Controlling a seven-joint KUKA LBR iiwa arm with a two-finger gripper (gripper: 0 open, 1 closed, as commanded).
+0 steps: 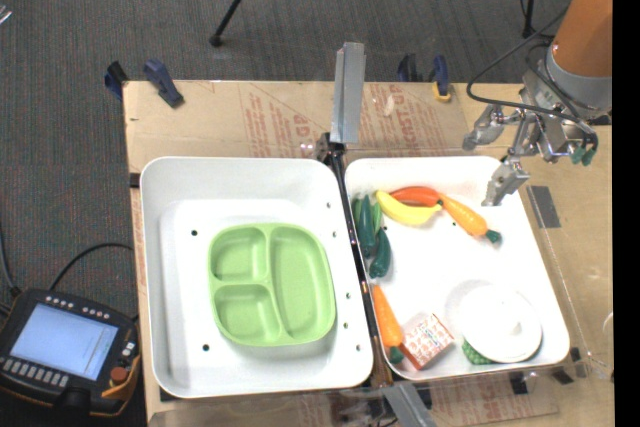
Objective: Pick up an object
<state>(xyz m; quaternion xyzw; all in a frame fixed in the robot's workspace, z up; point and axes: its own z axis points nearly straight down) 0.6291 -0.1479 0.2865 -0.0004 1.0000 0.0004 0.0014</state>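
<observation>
Two shallow white bins sit side by side on a cardboard-topped bench, seen from above at a slant. Left bin (170, 215) holds a green divided plate (271, 286), lying flat near its middle. Right bin (535, 290) carries the pickable items: a yellow banana (405, 211) and a red pepper (417, 195) touching each other near the far wall, an orange carrot (470, 217) just beside them, its green tip pointing toward the near right. Dark green vegetables (372, 233) lie along the left wall, a second carrot (386, 316) sits lower on that side, and a small red-and-white carton (429, 339) rests near the front edge next to a white lidded bowl (495, 322). Reaching in from the right, the grey arm with its orange band (588, 5) hangs the gripper (505, 177) above the far right corner of the right bin, clear of every item; its fingers appear parted, with nothing between them. A teach pendant (68, 347) rests on the carpet at lower left, and blue clamps (160, 81) grip the bench's far edge
</observation>
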